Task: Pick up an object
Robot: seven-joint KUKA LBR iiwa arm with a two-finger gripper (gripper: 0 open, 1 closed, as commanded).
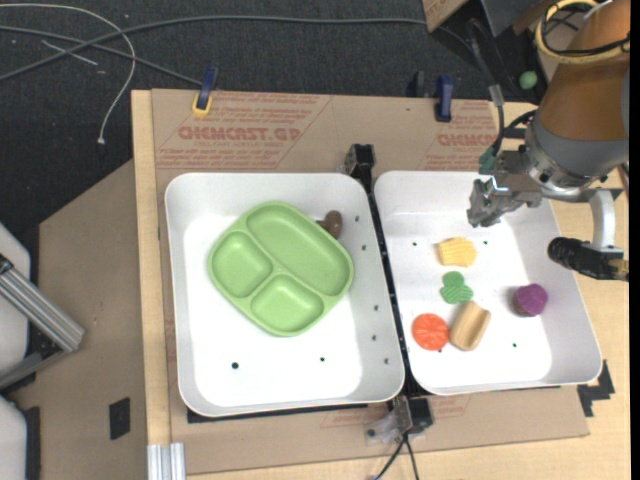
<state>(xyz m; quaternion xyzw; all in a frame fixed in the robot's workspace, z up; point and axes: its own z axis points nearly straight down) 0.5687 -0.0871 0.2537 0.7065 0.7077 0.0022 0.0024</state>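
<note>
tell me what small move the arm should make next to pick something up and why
Probably shift the gripper a little toward the near left, over the yellow piece, then lower. It hangs above the far part of the right bin, and that piece lies closest to it and apart from the green one, so it looks like the easiest grab.

robotics lab bench, by the look of it. cardboard sheet (300, 128) clamped down with blue clips (206, 88), two white bins (200, 208) side by side, loose cables (90, 48) across dark carpet (300, 28).
</note>
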